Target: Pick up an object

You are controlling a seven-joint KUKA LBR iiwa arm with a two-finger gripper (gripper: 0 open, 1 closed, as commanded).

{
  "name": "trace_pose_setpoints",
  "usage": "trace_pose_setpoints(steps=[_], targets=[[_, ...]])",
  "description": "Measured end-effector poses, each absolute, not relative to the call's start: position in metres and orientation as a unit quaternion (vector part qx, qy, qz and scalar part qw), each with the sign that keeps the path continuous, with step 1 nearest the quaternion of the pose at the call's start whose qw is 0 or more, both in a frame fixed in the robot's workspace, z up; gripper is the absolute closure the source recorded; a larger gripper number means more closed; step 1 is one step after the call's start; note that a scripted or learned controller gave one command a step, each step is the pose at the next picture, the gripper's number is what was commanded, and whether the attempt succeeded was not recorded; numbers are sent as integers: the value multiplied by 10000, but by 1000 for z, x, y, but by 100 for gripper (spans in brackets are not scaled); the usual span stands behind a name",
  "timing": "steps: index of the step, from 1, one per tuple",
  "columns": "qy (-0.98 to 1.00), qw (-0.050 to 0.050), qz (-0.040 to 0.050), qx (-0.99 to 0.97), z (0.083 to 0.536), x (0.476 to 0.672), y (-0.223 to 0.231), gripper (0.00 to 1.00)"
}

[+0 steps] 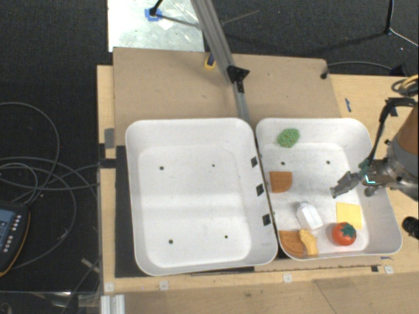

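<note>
The right bin (357, 136) holds several objects. A green lumpy piece (288, 137) lies at its far side, and an orange-brown square (280, 181) lies near its left wall. A white bottle-like object (308, 215) sits toward the front, with a yellow piece (308, 242) and an orange-brown wedge (292, 241) in front of it. A yellow square block (349, 214) and a red tomato with a green top (344, 233) lie at the front right. My gripper (343, 186) hangs over the bin's right part, just above the yellow block, pointing left.
The left bin (141, 149) stands beside the right one, joined by black clips (259, 189). A grey pole (216, 31) slants across the back of the bench. Cables and a handheld device (10, 231) lie on the floor at left.
</note>
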State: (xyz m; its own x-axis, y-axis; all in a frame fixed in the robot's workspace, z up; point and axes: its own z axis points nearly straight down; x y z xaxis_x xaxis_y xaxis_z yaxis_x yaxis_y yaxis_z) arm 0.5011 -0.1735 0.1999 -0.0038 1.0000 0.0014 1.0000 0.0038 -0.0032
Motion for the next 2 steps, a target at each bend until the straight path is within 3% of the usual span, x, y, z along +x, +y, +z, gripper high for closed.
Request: trace_pose_setpoints(steps=[1,2], targets=[[-7081,-2,-6,-7061,202,502,-173,0],[-7074,23,9,-7068,140,505,-174,0]])
